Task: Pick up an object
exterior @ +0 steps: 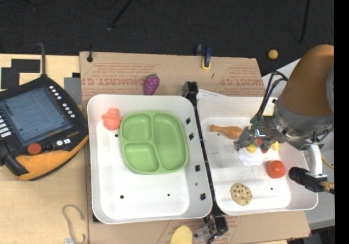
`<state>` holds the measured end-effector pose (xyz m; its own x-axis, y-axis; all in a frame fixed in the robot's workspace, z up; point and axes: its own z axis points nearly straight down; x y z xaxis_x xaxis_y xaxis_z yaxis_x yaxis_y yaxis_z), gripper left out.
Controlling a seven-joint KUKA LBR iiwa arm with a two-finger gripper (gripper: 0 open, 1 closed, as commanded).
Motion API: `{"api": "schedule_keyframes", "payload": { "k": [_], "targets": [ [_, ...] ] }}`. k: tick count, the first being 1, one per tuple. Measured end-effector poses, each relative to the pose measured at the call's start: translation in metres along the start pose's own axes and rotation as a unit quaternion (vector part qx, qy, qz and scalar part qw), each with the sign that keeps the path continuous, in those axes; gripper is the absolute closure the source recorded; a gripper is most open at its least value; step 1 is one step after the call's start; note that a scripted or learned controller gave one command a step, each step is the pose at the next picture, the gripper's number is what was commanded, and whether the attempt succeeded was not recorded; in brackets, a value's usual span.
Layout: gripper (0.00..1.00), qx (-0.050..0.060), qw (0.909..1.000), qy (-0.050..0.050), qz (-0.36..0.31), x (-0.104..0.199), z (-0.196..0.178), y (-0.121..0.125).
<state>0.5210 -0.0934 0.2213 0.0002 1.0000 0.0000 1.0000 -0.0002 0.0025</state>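
Observation:
My gripper (252,140) hangs low over the right bin (218,183), under the grey and orange arm (308,93). Directly below it lies a white and yellow fried-egg toy (250,155), partly covered by the gripper. A brown drumstick-shaped toy (225,130) lies just left of the gripper. To the gripper's lower right sits a red tomato (276,168), and a speckled cookie (240,194) rests near the bin's front edge.
The left bin (142,199) holds a green divided plate (153,142) and an orange-pink toy (111,119). Purple grapes (151,83) lie on the cardboard behind it. A yellow object (181,234) sits below the bins. A teach pendant (35,123) lies at the far left.

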Motion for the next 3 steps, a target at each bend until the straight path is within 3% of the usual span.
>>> {"api": "schedule_keyframes", "payload": {
  "k": [1,2,3],
  "targets": [
    [1.0,0.002,1.0,0.0,0.0,-0.001,-0.006,0.0],
    [1.0,0.001,1.0,0.001,-0.002,0.047,-0.015,0.029],
    [1.0,0.002,1.0,0.0,-0.002,0.089,-0.002,0.059]
  ]
}}
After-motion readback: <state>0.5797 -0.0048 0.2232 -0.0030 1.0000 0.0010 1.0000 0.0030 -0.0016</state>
